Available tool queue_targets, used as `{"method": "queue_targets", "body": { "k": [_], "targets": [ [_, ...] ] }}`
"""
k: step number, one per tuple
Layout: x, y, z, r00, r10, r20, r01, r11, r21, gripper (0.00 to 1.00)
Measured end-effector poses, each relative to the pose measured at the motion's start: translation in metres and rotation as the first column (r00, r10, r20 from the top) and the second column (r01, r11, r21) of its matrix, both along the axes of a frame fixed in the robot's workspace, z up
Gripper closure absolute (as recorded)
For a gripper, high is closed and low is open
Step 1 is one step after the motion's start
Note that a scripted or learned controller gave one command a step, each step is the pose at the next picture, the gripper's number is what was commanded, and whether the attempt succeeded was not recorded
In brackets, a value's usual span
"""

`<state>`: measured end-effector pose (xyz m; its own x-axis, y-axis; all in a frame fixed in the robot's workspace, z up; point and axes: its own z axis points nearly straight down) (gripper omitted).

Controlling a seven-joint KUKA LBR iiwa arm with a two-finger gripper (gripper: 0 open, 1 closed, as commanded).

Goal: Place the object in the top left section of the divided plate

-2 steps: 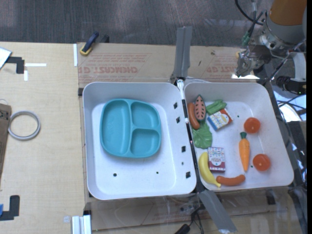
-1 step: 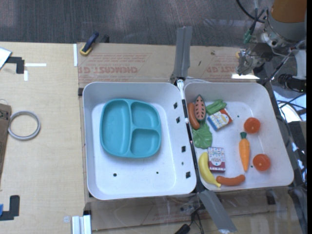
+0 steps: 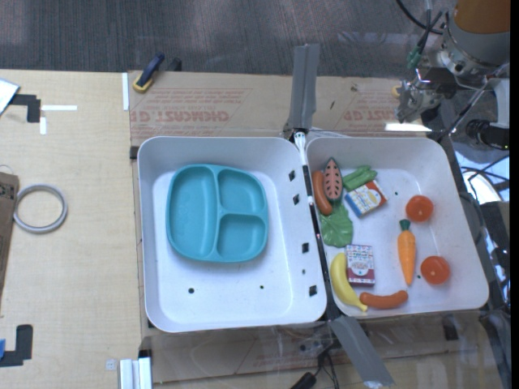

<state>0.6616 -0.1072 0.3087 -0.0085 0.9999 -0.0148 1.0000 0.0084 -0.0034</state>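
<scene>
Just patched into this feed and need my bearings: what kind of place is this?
Probably a robot test bench in a lab: two white bins on a taped cardboard top, toy food such as a carrot, loose cables.

A dark grey carpeted floor (image 3: 203, 14) runs across the top of the view. Below it lies a pale wooden bench top (image 3: 65, 282) covered in part by flattened brown cardboard (image 3: 211, 104) with red printing. A roll of tape (image 3: 37, 208) rests at the left, near black brackets (image 3: 29, 106) and white tape strips (image 3: 58, 109). Light is even and soft.
</scene>
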Motion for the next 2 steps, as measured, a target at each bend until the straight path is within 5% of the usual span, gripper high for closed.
{"method": "queue_targets", "body": {
  "k": [1, 2],
  "targets": [
    [-0.002, 0.000, 0.013, 1.000, -0.008, 0.003, 0.008, 1.000, 0.012, 1.00],
    [-0.036, -0.068, -0.097, 0.937, 0.350, 0.003, -0.350, 0.937, 0.014, 1.00]
  ]
}}
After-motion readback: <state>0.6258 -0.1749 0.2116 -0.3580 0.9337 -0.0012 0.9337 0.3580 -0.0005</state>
